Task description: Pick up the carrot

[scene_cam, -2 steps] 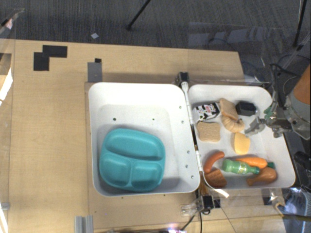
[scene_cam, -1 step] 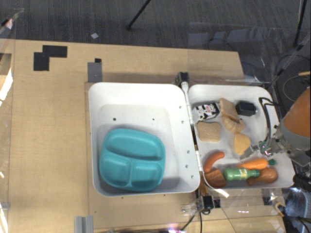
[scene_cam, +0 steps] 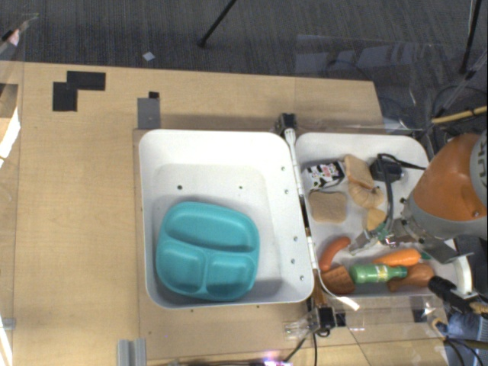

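We locate the carrot (scene_cam: 399, 258) in the right bin (scene_cam: 396, 139), near edge, above the green bottle (scene_cam: 377, 273). The gripper (scene_cam: 386, 237) hovers just left; we cannot tell its grip state.

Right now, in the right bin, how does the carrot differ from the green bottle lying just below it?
The carrot is orange and tapers toward one end; the green bottle is green with a yellowish end and keeps an even width. The carrot sits nearer the gripper, the bottle closer to the bin's near edge. The carrot looks shorter than the bottle. Both lie on their sides, roughly parallel, in the right bin.
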Tool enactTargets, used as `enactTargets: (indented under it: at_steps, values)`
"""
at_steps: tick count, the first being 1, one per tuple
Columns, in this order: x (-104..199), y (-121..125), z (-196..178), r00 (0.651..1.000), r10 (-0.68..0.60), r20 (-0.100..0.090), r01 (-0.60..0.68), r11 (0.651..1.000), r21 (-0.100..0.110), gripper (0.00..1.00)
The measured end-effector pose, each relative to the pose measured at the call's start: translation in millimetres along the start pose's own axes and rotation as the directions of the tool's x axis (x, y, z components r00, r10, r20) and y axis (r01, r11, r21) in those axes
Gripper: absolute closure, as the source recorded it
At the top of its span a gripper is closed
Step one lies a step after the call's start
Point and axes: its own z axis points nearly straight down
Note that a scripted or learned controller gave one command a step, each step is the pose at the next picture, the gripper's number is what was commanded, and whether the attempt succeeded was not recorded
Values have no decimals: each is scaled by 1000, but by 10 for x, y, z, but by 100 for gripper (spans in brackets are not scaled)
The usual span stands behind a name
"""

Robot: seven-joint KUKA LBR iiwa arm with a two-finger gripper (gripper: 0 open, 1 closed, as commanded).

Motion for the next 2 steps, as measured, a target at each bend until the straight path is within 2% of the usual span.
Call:
enactTargets:
  at_steps: [1,2]
  values:
    - [-282,-52,-3,923,-384,1,384,923,-2,0]
    - [-272,-10,-125,923,-385,3,385,923,-8,100]
